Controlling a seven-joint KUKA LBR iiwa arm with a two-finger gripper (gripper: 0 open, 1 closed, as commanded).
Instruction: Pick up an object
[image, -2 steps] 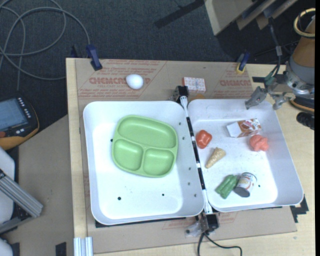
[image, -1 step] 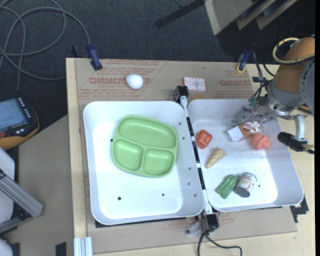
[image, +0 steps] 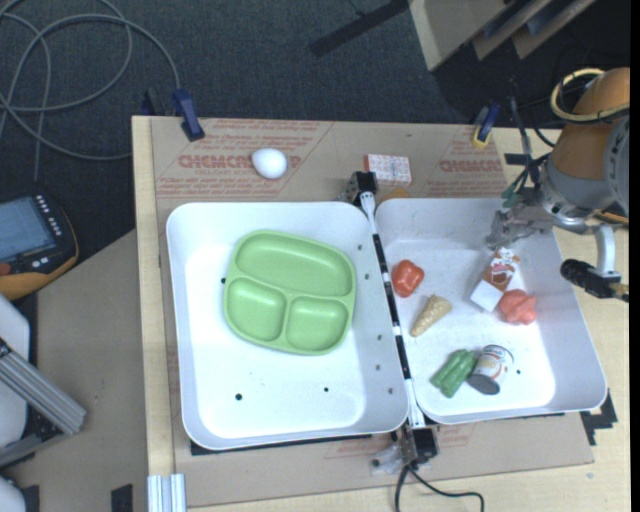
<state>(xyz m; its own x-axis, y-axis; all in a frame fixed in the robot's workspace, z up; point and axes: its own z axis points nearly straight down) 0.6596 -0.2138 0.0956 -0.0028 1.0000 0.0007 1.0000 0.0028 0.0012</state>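
Note:
The right bin (image: 560, 395) holds several small items. A red pepper-like toy (image: 406, 277) lies near its left wall, with a tan cone (image: 430, 313) just below it. Toward the front are a green pickle (image: 453, 372) and a dark round piece with a white top (image: 488, 366). A small white and red carton (image: 497, 281) and a pink-red fruit (image: 518, 307) sit close together at the right. My gripper (image: 506, 236) hangs at the bin's back right, just above and behind the carton, with nothing visibly held.
The left bin (image: 200, 390) holds a green divided plate (image: 290, 292). Behind the bins, on the bench, lie a white egg (image: 268, 162) and a small checked box (image: 388, 168). Blue clamps (image: 187, 115) (image: 485, 124) grip the bench's back edge.

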